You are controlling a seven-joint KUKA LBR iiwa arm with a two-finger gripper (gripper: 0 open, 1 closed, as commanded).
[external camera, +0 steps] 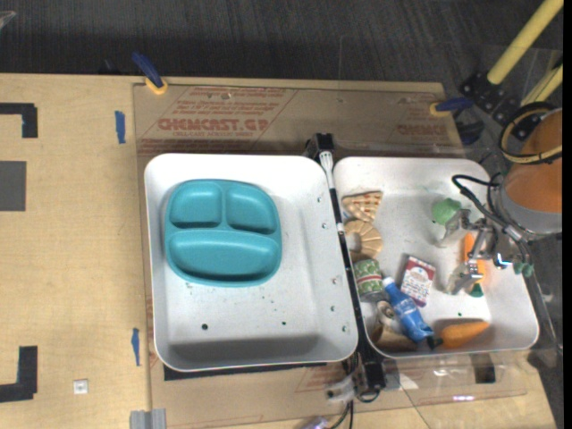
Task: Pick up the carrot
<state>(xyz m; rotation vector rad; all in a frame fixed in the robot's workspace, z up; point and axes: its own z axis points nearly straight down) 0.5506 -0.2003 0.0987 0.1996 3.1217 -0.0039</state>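
Observation:
An orange, tapered carrot lies on its side against the front wall of the right white bin. The gripper hangs low over the right side of this bin, a short way behind the carrot, below the arm's orange band. A small orange strip and a green bit show right at the gripper. Whether they belong to the gripper or to a separate item is unclear.
The right bin also holds a waffle-like piece, a tan round item, a green can, a red-and-white box, a blue bottle and a green lump. The left bin holds a teal divided plate.

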